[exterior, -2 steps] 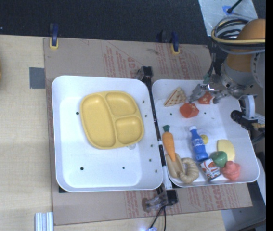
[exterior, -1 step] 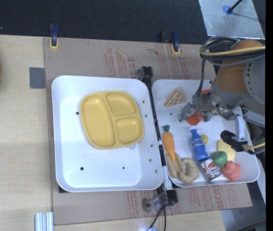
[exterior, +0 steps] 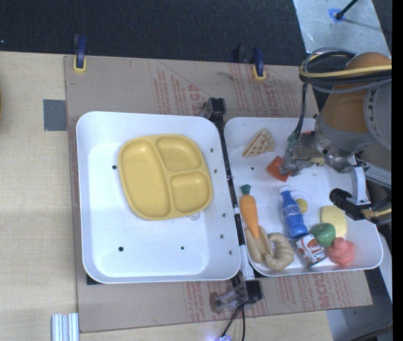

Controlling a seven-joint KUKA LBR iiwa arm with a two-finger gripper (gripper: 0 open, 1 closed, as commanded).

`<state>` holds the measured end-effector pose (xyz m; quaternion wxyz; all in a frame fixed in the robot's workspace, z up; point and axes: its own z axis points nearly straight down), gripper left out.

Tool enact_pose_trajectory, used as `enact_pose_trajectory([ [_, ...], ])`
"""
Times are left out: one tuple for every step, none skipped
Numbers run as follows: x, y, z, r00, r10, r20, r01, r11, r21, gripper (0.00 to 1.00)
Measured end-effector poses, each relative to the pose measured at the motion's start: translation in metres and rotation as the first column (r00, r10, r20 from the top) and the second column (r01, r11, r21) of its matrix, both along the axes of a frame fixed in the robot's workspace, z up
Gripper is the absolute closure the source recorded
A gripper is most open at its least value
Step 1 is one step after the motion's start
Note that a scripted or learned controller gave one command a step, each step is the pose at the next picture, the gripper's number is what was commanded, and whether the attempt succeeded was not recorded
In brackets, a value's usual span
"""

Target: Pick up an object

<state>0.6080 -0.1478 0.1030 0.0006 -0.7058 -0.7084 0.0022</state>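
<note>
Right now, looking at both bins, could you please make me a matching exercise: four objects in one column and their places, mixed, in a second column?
Objects:
1. yellow divided plate
2. carrot
3. blue bottle
4. sandwich wedge

Places:
A. right bin, along its left wall
B. right bin, upper left corner
C. left bin, upper middle
D. right bin, near its middle

Pairs: 1-C, 2-A, 3-D, 4-B
</note>
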Motion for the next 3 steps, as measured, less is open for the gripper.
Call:
enact_pose_trajectory([
  [0.0, 0.0, 0.0, 1.0, 0.001, 0.0, -0.001, 1.0, 0.0, 0.0],
  [-0.068, 0.016, -0.009, 1.0, -0.001, -0.007, 0.001, 1.0, 0.004, 0.0],
  [-0.019, 0.005, -0.011, 1.0, 0.001, 0.006, -0.001, 1.0, 0.001, 0.0],
])
